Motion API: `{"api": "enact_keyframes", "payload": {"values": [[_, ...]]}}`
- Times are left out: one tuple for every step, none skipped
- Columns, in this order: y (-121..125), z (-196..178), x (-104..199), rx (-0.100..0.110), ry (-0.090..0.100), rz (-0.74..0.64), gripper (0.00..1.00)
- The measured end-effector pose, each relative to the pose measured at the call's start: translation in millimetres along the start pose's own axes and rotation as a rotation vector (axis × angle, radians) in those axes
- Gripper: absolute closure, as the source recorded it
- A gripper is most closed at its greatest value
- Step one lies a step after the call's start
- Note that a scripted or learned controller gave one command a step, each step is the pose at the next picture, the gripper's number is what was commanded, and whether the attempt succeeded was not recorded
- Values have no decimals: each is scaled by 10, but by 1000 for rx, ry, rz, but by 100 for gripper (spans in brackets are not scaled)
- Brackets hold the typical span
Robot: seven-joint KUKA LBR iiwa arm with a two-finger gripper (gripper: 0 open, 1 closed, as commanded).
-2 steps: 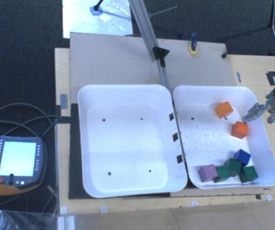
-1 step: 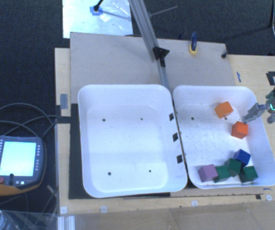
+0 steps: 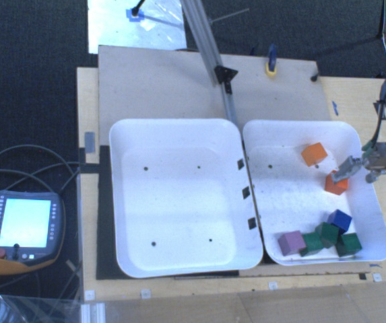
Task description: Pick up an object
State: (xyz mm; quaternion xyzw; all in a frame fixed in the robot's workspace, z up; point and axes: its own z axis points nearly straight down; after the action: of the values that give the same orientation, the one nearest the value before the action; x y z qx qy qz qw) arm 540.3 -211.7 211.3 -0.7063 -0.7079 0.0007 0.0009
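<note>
No brand, label or writing could be read anywhere; the handheld control pad (image 3: 19,231) at the lower left showed a bright, blank-looking screen, with a black cable (image 3: 27,160) looping behind it. The bench (image 3: 172,79) was a pale board set on dark carpet (image 3: 31,59), with a shiny sheet (image 3: 135,12) lying beyond its far edge, a slanted metal pole (image 3: 203,36) crossing above it, and a small yellow-and-blue clamp (image 3: 271,59) on the back edge. Two shallow white bins sat side by side: the left bin (image 3: 179,194) and the right bin (image 3: 273,180). The gripper (image 3: 351,167) reached in from the right over the right bin's far side, just above the red block (image 3: 336,184); whether it touched that block, and how its tip was set, could not be made out. An orange block (image 3: 314,154) lay near, a little up and left of the red one. In the bin's near right corner clustered a blue block (image 3: 339,219), three green blocks (image 3: 329,235) and a purple block (image 3: 290,242), close together.
</note>
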Motion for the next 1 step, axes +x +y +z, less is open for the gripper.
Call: {"api": "enact_keyframes", "payload": {"values": [[-85,506,56,1,1,0,0]]}}
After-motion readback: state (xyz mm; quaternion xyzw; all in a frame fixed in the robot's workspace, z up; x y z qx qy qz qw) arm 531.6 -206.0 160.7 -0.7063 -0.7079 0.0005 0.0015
